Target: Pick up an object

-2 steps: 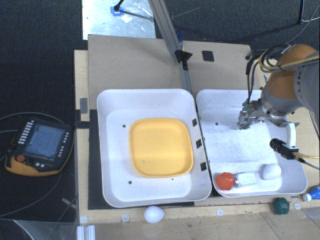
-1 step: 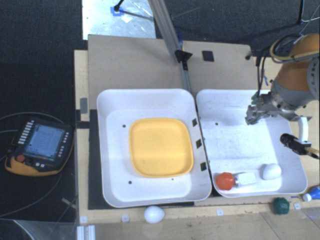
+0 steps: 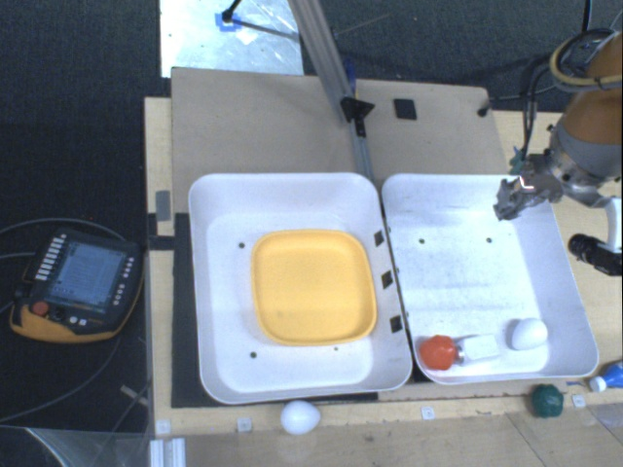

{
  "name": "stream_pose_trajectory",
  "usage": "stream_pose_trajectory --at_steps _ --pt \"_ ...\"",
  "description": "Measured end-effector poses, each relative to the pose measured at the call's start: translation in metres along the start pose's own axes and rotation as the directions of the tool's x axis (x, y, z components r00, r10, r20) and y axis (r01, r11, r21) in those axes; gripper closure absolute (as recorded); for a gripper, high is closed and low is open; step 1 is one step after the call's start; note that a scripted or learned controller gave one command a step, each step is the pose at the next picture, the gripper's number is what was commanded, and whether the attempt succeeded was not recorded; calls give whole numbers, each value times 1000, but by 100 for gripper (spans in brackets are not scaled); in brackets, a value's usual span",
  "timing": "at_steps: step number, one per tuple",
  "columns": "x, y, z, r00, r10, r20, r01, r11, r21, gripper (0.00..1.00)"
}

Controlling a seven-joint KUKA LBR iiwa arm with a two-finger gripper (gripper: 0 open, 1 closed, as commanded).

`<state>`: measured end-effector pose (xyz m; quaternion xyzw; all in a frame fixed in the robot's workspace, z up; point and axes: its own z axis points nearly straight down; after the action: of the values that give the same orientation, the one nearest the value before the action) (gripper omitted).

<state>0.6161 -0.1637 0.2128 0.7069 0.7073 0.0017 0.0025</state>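
A yellow square plate (image 3: 313, 286) lies in the left bin (image 3: 219, 212). Along the near edge of the right bin (image 3: 467, 261) sit a red-orange ball (image 3: 438, 352), a small white block (image 3: 479, 347) and a white egg-shaped object (image 3: 528, 334). My gripper (image 3: 509, 201) hangs over the right bin's far right corner, well away from those three objects, and nothing shows between its fingers.
A white egg (image 3: 300, 416) lies on the bench in front of the left bin. A dark green ball (image 3: 546, 400) and a blue-tipped object (image 3: 605, 380) lie at the bench's near right. A teach pendant (image 3: 73, 285) rests on the floor at left. A metal pole (image 3: 326, 42) slants above.
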Motion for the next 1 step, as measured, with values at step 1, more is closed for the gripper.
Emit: stream_pose_trajectory --at_steps 1 --pt "0 1 -16 1000 0 -1 0 1000 4 100"
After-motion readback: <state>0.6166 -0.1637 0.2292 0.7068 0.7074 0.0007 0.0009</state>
